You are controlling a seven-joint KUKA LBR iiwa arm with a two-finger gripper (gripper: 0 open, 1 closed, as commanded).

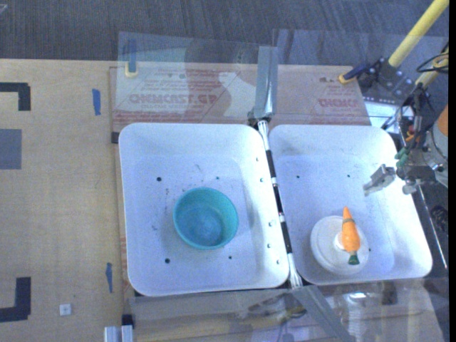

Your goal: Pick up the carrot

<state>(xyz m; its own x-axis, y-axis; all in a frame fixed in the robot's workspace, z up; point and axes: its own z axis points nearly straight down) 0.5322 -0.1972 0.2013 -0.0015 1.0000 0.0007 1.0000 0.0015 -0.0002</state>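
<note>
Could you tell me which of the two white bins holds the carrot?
The right-hand bin, nearer the gripper: the carrot lies on a white plate there, while the left bin holds a blue bowl.

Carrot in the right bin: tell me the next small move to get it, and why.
Probably swing the pincer down the view and a little left, to above the carrot. The carrot lies on a white plate in the right bin, and the pincer sits near that bin's right wall, apart from it.

A single fixed camera looks down at a slant from well above the bench [57,191], taking in both white bins [142,148] side by side, with dark floor [214,6] beyond.
</note>
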